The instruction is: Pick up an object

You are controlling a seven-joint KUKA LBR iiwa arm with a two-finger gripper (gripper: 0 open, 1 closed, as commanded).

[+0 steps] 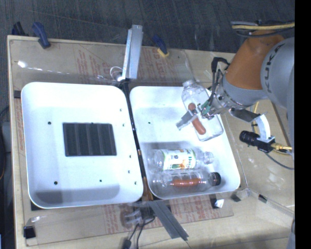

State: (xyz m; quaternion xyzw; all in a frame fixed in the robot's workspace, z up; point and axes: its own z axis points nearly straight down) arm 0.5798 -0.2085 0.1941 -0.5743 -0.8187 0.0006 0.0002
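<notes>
My gripper hangs over the upper right part of the right bin. It is shut on a clear plastic bottle with an orange-red label, which lies tilted between the fingers, its cap end toward the bin's far edge. One grey finger sticks out on the bottle's left side. Two more clear bottles lie side by side at the front of the right bin: one with a white and green label, and one with a red label and a black cap.
The left bin has a dark ribbed rectangle in its floor. A grey metal bar stands upright behind the seam between the bins. Blue clamps hold the board's far edge.
</notes>
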